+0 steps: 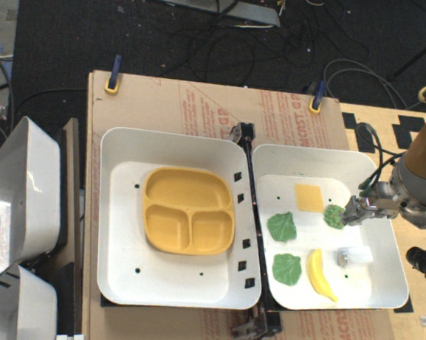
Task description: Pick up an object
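The gripper sits at the broccoli floret in the right bin; whether it pinches, I cannot tell; next probably a lift.

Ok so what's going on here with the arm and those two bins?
The arm's gripper is down in the right bin, right against a small green broccoli piece. Whether it has gripped it is unclear. Two green leaves, a banana and a yellow square lie nearby. The left bin holds a divided yellow plate.

floor: dark, speckled | cables: loose | bench top: cardboard
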Controlling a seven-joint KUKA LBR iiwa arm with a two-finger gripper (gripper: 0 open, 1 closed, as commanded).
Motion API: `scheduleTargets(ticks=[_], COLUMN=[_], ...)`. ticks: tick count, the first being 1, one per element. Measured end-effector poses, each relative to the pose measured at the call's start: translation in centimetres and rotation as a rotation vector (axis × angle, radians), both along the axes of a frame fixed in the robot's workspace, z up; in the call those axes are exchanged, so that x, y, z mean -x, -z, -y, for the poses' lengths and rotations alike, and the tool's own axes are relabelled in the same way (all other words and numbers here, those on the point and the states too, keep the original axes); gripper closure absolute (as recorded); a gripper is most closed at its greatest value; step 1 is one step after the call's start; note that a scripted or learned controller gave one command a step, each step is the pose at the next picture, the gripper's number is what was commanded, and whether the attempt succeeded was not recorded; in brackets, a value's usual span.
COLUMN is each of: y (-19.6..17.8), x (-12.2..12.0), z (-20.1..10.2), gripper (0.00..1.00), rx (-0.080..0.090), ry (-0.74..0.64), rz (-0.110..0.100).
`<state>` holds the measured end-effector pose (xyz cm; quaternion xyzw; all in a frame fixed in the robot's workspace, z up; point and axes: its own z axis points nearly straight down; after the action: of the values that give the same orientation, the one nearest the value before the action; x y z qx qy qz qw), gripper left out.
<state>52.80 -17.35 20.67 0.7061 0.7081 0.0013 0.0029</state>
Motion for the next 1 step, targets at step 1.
scheduleTargets(ticks=[1], y=[-1.38], x=[0.70], z=[-5.51], gripper=[1.00], rx=[-0.004], ry=[-0.004], rz=[-0.006])
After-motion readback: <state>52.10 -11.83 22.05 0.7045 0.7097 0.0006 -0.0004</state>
